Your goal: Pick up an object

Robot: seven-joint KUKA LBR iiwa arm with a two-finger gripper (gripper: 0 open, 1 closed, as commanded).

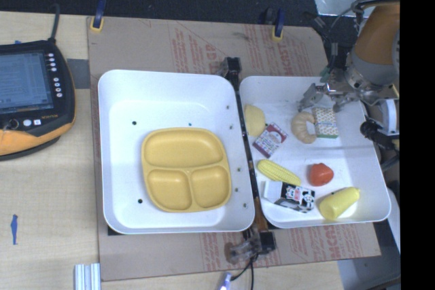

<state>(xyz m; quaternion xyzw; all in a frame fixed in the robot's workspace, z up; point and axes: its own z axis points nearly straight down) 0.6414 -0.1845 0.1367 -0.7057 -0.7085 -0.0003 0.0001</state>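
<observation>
The right bin (360, 146) holds several small things. Among them are a tan croissant (304, 128), a small pale carton (325, 123), a red-and-white packet (270, 140), a corn cob (278, 172), a red tomato (320, 174), a black-and-white carton (296, 196), a yellow fruit (338, 203) and a pale yellow piece (254, 120). My gripper (321, 100) hangs over the bin's far part, just beyond the croissant and the pale carton. Its fingers are spread open with nothing between them.
The left bin (122, 112) carries a yellow divided plate (185, 168). An orange-edged control tablet (27, 95) lies on the bench at far left. The grey arm with its orange band (375, 37) comes in from the upper right.
</observation>
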